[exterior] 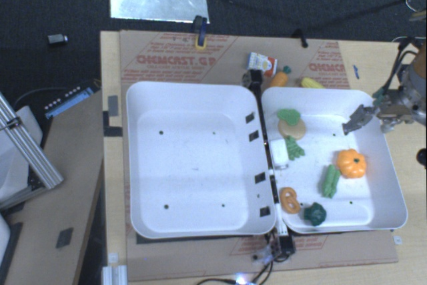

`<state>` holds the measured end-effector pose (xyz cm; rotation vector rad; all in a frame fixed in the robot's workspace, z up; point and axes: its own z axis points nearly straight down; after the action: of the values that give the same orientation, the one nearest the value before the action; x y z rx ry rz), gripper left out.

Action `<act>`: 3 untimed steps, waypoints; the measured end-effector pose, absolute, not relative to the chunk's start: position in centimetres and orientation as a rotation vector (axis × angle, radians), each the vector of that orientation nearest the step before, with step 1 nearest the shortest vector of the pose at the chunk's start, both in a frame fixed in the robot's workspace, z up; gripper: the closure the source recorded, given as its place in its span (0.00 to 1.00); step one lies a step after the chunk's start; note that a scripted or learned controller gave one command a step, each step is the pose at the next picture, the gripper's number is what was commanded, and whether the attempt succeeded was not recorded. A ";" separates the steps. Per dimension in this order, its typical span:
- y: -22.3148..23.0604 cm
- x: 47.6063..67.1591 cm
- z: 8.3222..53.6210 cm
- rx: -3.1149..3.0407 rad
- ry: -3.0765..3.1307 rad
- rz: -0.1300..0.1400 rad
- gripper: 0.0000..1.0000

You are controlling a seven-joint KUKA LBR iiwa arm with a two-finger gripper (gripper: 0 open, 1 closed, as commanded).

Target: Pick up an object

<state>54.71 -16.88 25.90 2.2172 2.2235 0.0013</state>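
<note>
Scene: a desk (167,53) seen from above at a slant, carrying two shallow white bins side by side.
Left bin (193,157): held no toys.
Right bin (373,143): held all the candidate objects – small toy foods.
Objects, upper part: a green leaf-shaped piece (289,116) lay touching a tan round piece (294,129) near the dividing wall, with a white block (279,153) and a green leafy piece (295,147) just below them.
Objects, lower part: an orange pumpkin (351,164) sat near the middle, a green pod (330,181) just beside it on its left, and a pretzel (289,199) and a dark green broccoli (314,213) near the front rim.
Outside the bins: a carrot (279,79) and a yellow piece (311,83) lay on the desk beyond the far rim.
Arm: reached in from the right, over the right bin's far right corner.
Claw (352,122): hung above bare bin floor, apart from every toy – whether its fingers were spread or closed could not be told, and nothing was seen between them.
Progress: judged at the start; no object was held or lifted.
Left to do: choose a toy, descend on it, close and raise it – the pumpkin looked nearest.
</note>
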 end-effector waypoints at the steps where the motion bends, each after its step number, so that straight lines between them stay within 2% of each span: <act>1: -16.9 54.8 27.0 2.211 2.225 0.005 1.00; 2: -12.5 51.1 16.8 2.225 2.233 -0.006 1.00; 3: -14.2 54.5 31.2 2.203 2.215 0.015 1.00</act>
<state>54.53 -14.20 31.25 2.2031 2.2146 0.0153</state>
